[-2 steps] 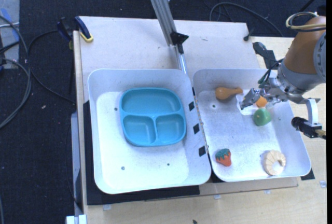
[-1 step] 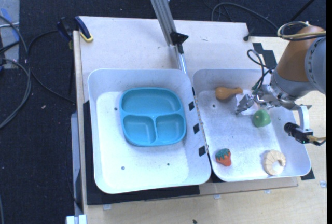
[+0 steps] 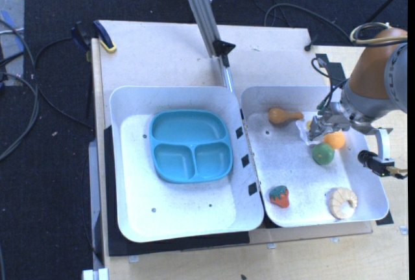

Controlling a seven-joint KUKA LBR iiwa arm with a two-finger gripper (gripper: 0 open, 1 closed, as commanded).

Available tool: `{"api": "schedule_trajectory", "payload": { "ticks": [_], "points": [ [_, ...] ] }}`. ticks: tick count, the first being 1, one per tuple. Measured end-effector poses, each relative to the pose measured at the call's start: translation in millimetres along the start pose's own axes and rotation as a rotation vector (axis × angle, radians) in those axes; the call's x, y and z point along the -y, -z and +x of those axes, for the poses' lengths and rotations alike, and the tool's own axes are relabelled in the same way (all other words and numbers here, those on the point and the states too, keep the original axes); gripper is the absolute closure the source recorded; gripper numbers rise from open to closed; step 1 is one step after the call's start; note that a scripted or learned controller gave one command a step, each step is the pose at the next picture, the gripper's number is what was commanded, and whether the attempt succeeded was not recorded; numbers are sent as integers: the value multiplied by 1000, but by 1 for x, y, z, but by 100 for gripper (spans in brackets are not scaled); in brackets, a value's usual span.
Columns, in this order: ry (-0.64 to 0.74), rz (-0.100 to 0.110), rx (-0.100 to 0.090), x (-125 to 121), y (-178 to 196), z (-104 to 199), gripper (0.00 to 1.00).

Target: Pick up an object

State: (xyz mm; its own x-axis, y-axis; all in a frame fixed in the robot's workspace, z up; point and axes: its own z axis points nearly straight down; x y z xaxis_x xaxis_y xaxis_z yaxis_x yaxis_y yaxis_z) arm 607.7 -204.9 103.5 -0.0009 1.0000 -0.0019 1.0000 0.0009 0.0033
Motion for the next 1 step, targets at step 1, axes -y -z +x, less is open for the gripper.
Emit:
{"api": "schedule_trajectory", "payload": {
  "ticks": [1],
  "points": [
    [0, -2, 0, 0, 43, -1, 100]
  ]
}}
